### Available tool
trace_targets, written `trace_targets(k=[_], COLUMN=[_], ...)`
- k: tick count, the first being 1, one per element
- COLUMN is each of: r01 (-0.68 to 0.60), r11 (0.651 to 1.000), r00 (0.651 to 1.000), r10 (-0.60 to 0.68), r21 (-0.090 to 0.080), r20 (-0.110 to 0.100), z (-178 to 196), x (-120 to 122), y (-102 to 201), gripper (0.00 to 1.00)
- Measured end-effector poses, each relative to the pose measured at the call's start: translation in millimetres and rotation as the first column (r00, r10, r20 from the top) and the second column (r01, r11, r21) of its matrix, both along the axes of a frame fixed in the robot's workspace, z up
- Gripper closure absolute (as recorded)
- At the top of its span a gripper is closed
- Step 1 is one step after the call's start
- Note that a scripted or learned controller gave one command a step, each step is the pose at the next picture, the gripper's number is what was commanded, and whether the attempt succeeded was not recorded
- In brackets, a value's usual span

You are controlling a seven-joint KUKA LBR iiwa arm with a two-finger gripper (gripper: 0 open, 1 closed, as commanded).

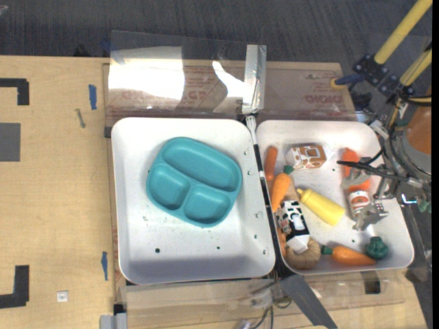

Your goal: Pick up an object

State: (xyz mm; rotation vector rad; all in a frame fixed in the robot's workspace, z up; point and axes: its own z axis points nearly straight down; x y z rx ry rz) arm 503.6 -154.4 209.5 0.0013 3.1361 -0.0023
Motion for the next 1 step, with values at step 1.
trace_targets(k=[1], r01=[0.013], r11=[1.000], r00=[1.000], r10=[-0.013], r21=[0.001], r20=[-0.005], z=[-53.7], x=[-24.7], y=[-60.0], gripper=[0.00])
